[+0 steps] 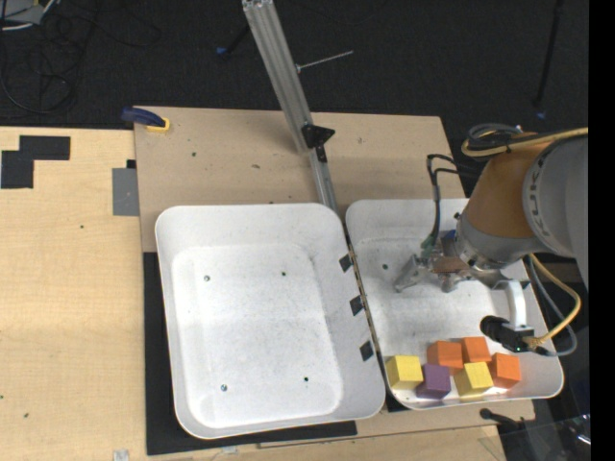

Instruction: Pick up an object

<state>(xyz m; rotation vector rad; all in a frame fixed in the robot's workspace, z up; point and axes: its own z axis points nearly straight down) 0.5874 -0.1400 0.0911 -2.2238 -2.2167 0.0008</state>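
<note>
Two shallow white plastic bins sit on a wooden bench, and the metal gripper (415, 275), fingers spread and holding nothing, hangs over bare floor in the right bin (384, 221), far from the little coloured blocks (459, 365), so it may grab only air.

white bins (192, 233), orange blocks (446, 353), yellow blocks (405, 370), purple block (435, 380)

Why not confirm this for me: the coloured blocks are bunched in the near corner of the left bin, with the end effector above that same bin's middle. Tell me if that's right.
Not right. The coloured blocks are bunched in the near corner of the right bin, not the left bin. The end effector is above that same right bin's middle. The camera view shows it.
</note>
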